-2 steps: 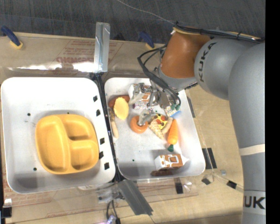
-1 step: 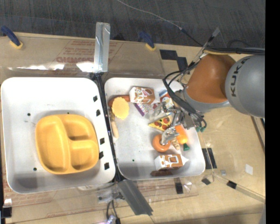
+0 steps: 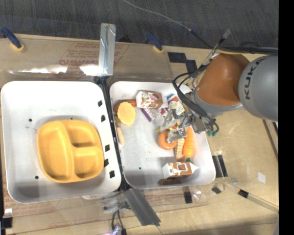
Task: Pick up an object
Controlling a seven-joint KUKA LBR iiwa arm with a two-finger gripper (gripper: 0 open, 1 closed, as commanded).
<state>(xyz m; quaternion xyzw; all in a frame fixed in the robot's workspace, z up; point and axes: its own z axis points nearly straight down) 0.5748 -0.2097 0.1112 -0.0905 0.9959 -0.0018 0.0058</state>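
Note:
My gripper (image 3: 178,122) reaches down into the right bin (image 3: 142,168), at its right-middle, among a cluster of small objects. Just below it lie an orange ring-shaped toy (image 3: 164,141) and an orange carrot (image 3: 188,144). A printed brown-and-white carton (image 3: 149,100) and a purple packet (image 3: 150,114) sit to its upper left. Further left lies a yellow round piece (image 3: 126,113), with a brown sausage-like piece (image 3: 121,104) behind it. A small carton (image 3: 180,169) lies near the bin's front right corner. The gripper's body hides what is directly under it.
The left bin (image 3: 19,102) holds a yellow divided tray (image 3: 70,150). The orange-banded arm (image 3: 223,80) hangs over the right bin's right rim. Cables trail from the wrist. A thin tan stick (image 3: 120,133) lies along the right bin's left wall.

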